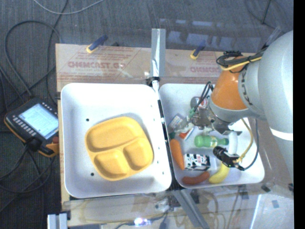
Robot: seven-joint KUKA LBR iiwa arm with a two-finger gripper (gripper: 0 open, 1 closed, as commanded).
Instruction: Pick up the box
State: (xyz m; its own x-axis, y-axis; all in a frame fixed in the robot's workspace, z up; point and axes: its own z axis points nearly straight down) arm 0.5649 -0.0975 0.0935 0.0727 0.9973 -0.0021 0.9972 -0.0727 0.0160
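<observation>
While the gripper (199,118) hovers in the right bin (257,175), grip state unreadable, approach step: next descend onto the box (197,161) just nearer

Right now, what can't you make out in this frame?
- Gripper: the orange wrist covers its fingers from above, so their state and any hold on something is unreadable.
- Box: its print is too small to read.
- Right bin: the arm hides its right side.
- Item left of the gripper: too small and blurred to identify.
- Bottle: the arm overlaps its right end.
</observation>
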